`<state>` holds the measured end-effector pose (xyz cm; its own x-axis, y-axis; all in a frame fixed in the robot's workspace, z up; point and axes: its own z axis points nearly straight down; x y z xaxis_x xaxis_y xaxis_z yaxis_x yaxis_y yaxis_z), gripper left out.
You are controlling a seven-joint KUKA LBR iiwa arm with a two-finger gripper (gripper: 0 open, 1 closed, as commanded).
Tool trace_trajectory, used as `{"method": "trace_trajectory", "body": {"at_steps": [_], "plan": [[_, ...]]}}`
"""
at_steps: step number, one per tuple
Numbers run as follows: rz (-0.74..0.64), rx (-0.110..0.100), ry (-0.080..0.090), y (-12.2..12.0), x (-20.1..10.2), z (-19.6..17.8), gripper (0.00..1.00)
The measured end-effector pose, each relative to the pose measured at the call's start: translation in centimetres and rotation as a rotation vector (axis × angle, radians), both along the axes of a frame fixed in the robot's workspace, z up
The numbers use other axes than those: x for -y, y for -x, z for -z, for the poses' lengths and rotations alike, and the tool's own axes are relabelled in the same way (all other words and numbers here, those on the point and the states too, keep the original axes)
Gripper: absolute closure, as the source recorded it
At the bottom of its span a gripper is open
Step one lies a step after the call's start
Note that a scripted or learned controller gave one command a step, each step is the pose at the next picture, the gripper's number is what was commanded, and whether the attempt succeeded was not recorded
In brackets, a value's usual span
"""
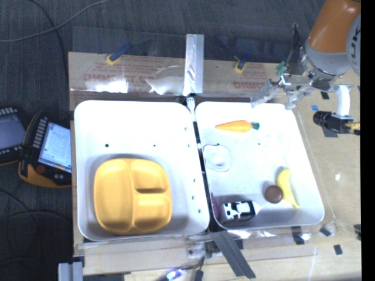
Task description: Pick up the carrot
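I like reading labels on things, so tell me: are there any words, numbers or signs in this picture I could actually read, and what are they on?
Nothing here can be read.
Brown cardboard sheet behind the bins: faint reddish print, too washed out to read.
Handheld control pad with a lit screen, left of the bench: screen content too small to read.
Black-and-white patterned object in the right white bin: markings, no legible text.

Fixed overhead camera, slanted, both bins framed
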<state>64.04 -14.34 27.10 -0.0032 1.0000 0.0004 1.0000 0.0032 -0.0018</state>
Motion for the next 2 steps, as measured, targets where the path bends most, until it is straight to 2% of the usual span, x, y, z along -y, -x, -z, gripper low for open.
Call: {"method": "trace_trajectory", "body": {"at_steps": [1,2], "plan": [[-0.065,-0.002,0.002,-1.5,-1.7,16.4,0.00],[-0.175,0.001,0.007,-2.8,3.9,11.0,0.00]]}}
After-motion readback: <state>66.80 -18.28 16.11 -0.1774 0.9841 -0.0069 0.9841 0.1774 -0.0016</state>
